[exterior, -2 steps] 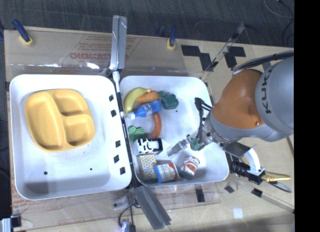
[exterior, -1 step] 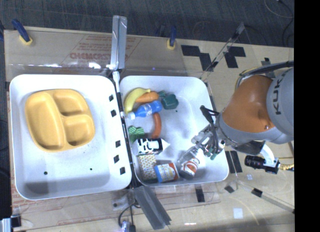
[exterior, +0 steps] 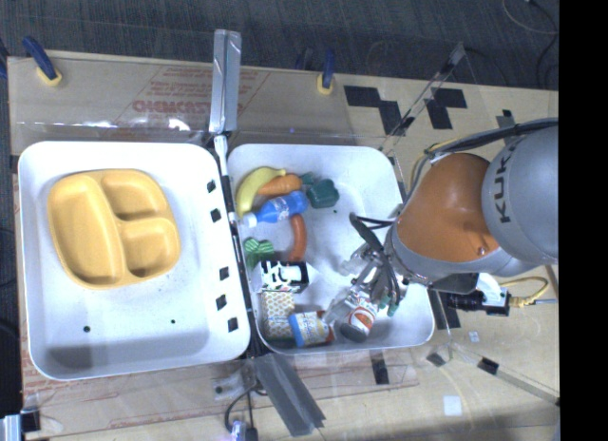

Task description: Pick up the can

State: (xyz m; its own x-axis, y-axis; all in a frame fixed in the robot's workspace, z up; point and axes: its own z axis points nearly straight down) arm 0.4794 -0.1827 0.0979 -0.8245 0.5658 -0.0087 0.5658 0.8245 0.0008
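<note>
Arm marked "KU…" on its grey housing (exterior: 521, 203), gripper (exterior: 369, 289) low in right bin (exterior: 404, 192), just above can (exterior: 359, 319), finger opening indiscernible, can lying near front wall

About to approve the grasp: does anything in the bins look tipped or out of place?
The can lies on its side in the right bin's near corner, beside the end effector. A small jar next to it is tipped too. The yellow tray sits flat.
</note>
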